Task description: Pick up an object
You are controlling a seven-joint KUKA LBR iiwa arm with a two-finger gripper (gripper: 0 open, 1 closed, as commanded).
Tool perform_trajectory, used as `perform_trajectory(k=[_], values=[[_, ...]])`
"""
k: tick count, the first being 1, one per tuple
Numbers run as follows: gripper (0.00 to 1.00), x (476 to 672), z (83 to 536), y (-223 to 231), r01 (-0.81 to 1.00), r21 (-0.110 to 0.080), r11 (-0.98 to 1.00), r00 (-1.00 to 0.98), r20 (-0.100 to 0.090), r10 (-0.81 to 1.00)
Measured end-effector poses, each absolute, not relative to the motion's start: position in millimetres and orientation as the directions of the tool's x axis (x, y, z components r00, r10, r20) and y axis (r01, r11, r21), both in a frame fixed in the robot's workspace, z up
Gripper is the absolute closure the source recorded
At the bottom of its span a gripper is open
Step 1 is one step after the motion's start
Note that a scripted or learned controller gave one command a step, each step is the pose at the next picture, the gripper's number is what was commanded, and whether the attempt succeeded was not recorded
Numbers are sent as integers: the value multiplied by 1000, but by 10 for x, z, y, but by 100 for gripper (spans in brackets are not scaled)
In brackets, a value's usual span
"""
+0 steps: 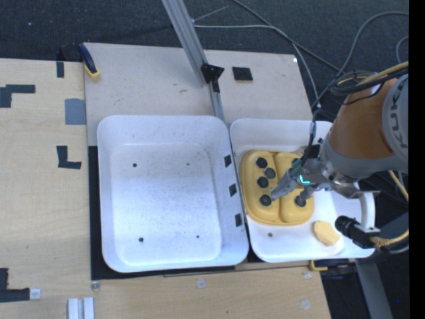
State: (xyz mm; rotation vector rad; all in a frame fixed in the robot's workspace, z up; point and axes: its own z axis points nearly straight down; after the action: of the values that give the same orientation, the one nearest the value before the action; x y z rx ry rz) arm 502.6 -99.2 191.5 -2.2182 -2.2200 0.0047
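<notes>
Where the arm (368,135) reaches in from the right, its gripper (291,190) sits low over a yellow moulded tray with dark round knobs (269,186) in the right white bin (345,248). Whether it is gripping anything cannot be told. A small yellow lump (325,232) lies nearby. The left white bin (109,178) sits alongside.

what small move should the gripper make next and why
Probably a short straight descent, then a close. The gripper sits over the yellow toy in the right bin, but nothing shows between its fingers; a smaller yellow piece lies apart.
</notes>
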Motion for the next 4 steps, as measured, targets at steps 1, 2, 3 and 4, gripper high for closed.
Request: perform_trajectory(k=[1,2,3,4], values=[[0,5033,1923,-992,1000,-2,1,-1,0,1000],[0,4974,1473,-1015,1000,-7,0,0,1,1000],[0,4950,1071,-993,1000,8,-1,1,-6,1000],[0,5014,1064,-999,1000,25,1,-1,-8,1000]])
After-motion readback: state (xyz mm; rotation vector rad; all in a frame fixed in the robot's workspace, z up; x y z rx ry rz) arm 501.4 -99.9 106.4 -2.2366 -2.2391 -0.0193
